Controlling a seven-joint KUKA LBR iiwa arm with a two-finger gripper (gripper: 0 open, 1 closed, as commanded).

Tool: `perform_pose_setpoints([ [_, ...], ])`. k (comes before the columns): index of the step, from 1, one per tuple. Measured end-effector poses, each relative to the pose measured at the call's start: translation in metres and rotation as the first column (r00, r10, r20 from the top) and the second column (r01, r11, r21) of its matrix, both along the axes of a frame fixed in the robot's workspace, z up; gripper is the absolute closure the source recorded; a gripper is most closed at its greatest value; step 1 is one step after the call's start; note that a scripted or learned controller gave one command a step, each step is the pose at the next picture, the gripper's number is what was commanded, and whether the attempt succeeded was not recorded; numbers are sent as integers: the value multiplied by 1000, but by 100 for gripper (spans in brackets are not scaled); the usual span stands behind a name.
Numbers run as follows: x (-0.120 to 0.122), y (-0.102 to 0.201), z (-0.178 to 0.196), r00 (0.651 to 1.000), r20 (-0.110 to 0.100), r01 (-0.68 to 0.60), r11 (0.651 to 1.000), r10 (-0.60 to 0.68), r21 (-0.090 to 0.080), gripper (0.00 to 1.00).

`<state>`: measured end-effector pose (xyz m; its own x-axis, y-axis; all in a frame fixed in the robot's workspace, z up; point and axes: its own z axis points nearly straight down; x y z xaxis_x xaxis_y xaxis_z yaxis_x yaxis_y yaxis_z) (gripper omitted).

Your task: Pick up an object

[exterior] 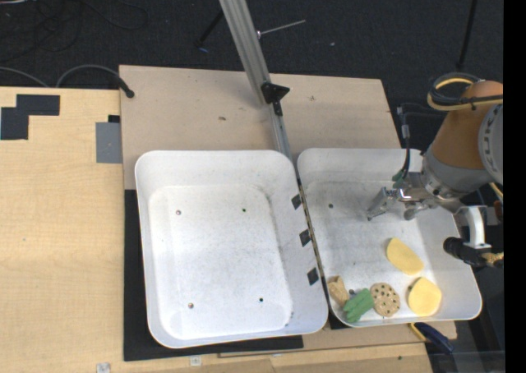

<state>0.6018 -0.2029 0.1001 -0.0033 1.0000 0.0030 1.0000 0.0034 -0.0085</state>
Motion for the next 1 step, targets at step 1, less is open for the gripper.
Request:
perform_pose_setpoints([
  [1, 0, 1, -10, 1000, 4, 1, 1000, -1, -2, 0],
])
